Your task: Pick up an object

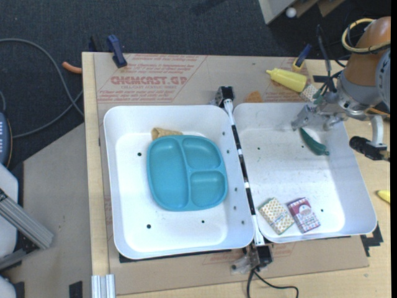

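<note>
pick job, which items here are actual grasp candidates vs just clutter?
Candidates, in the bins:
- blue divided plate, left bin
- tan piece behind it
- green object near the tool
- patterned packet
- red packet

Clutter, on the bench:
- yellow object
- blue clamp

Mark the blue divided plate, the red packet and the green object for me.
blue divided plate (pixel 186 171), camera view, centre ridge.
red packet (pixel 304 214), camera view, middle of its top face.
green object (pixel 314 143), camera view, mid-length.

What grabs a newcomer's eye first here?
The blue divided plate filling the left bin, with a tan object peeking from under its far edge. Then the gripper over the right bin, by a green object; two small packets sit at its near edge.
</note>
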Robot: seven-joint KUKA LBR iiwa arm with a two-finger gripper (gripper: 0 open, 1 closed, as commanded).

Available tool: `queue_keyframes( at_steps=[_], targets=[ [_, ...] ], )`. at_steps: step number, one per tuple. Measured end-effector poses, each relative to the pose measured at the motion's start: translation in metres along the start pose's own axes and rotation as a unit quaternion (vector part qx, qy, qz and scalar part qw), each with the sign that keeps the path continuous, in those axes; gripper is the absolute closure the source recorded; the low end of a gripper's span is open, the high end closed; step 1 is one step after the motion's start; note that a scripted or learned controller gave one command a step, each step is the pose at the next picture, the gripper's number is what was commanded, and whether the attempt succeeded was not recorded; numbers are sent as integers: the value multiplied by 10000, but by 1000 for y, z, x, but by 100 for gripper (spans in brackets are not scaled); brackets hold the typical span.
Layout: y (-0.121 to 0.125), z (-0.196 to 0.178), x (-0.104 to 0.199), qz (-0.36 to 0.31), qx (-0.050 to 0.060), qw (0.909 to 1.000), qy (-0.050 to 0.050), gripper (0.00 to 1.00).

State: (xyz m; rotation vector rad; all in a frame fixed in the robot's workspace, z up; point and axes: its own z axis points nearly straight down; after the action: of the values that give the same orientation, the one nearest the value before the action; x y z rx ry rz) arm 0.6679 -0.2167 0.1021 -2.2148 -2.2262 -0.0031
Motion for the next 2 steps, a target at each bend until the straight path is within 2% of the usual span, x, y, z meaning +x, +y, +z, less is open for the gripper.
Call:
queue_keyframes(
  at_steps=[1, 2],
  targets=[
    [1, -11, 0, -4, -17, 10000, -13, 100],
    [1, -11, 0, -4, -13, 10000, -14, 0]
  ],
)
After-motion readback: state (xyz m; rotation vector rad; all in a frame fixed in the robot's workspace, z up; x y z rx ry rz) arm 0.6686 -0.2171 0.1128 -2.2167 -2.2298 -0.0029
